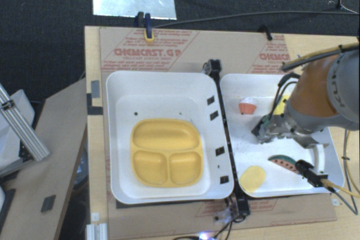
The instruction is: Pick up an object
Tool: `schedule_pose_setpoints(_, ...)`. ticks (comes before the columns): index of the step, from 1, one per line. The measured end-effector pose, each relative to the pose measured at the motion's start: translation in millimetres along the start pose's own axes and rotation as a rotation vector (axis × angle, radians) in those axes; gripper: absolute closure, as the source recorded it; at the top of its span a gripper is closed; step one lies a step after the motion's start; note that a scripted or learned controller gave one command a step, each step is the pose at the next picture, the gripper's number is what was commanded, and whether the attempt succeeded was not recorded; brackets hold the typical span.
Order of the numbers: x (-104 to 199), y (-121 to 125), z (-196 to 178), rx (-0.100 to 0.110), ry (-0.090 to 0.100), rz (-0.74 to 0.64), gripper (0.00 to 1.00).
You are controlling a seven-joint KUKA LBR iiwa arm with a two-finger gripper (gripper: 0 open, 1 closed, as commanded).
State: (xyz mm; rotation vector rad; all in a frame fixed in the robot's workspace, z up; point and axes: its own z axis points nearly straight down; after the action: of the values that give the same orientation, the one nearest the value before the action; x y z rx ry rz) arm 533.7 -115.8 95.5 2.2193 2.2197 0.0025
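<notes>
Camera view: 2 white bins sit side by side on the bench (185, 45). The left bin (121, 93), in the middle of the frame, holds a yellow divided tray (166, 151) with 3 compartments. The right bin (239, 84), at the right of the frame, holds an orange-and-white small object (247, 105) near its upper left, a pale yellow disc (252, 177) at its lower left, and a flat slice-shaped piece (283, 163) with a dark rim at lower right.

The arm (323, 93) reaches in from the right edge, and the gripper (263, 131) is low in the middle of the right bin, between the orange-and-white small object and the pale yellow disc, touching neither as far as I can see. Whether it is spread or pressed together I cannot tell.

All 3 loose items look light and stiff, like toy plastic. The disc and slice lie flat and would likely slip; a pinch across the edges suits them. The small object stands taller and seems the easier hold.
</notes>
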Motion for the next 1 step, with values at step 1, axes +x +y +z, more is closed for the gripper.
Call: schedule_pose_setpoints(1, 4.0, 4.4, -62.5, -0.003, 0.0, -0.004, 1.0)
